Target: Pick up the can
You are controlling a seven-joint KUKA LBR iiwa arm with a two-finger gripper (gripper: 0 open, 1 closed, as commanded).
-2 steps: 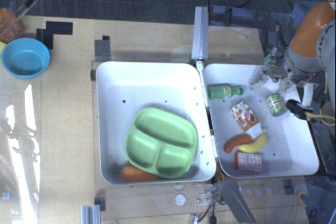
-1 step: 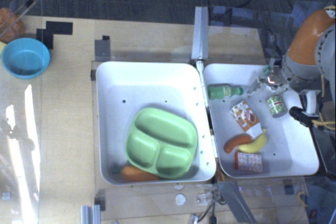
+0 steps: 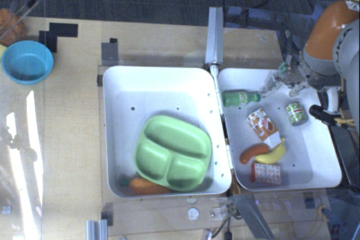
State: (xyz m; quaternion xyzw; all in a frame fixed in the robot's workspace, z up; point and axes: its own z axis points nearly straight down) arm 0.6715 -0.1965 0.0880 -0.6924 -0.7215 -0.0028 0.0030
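The can (image 3: pixel 295 113) lies in the right bin (image 3: pixel 315 180), near its far right side, green-labelled and seemingly tipped on its side. It looks light, rigid and smooth, so it may roll; gripping across its round body seems best. The gripper (image 3: pixel 281 80) hovers just up-left of it, its opening unclear. Around it: one green bottle (image 3: pixel 240 98), one carton (image 3: pixel 262 123), one sausage (image 3: pixel 254 152), one banana (image 3: pixel 271 154).

Bare floor around can (image 3: pixel 295 113); carton (image 3: pixel 262 123) nearest.
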